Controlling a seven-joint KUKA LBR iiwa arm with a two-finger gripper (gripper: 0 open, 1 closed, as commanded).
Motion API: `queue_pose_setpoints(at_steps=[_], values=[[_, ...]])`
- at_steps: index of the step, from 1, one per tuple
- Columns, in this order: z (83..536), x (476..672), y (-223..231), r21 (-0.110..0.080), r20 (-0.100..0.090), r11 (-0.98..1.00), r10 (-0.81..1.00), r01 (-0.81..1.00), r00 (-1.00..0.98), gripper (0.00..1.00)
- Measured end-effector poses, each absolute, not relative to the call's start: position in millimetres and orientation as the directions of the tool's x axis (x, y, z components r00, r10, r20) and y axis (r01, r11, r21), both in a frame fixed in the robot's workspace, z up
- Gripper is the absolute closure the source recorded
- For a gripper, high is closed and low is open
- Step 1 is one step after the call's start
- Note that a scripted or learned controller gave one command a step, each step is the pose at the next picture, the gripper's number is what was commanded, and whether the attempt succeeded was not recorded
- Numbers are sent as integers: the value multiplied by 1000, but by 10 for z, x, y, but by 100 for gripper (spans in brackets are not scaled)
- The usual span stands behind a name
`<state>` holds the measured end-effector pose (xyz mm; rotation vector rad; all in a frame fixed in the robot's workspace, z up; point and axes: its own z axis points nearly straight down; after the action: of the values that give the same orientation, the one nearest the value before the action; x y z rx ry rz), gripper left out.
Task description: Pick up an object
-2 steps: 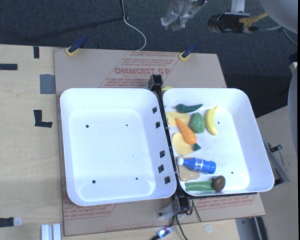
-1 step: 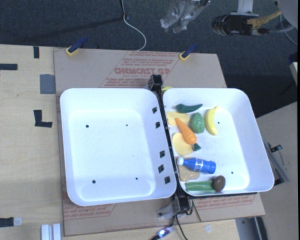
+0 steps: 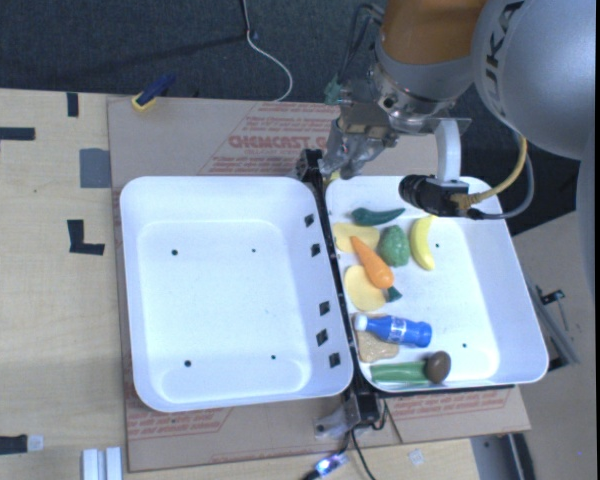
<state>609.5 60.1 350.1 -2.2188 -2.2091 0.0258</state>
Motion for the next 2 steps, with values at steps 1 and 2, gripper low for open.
queue_pose_setpoints(at_steps=[1, 2], values=[[2877, 6306, 617, -8, -2, 0, 1000, 1000, 0, 100], [3921, 6548, 1111, 11, 3, 7, 1000, 1000, -7, 100]])
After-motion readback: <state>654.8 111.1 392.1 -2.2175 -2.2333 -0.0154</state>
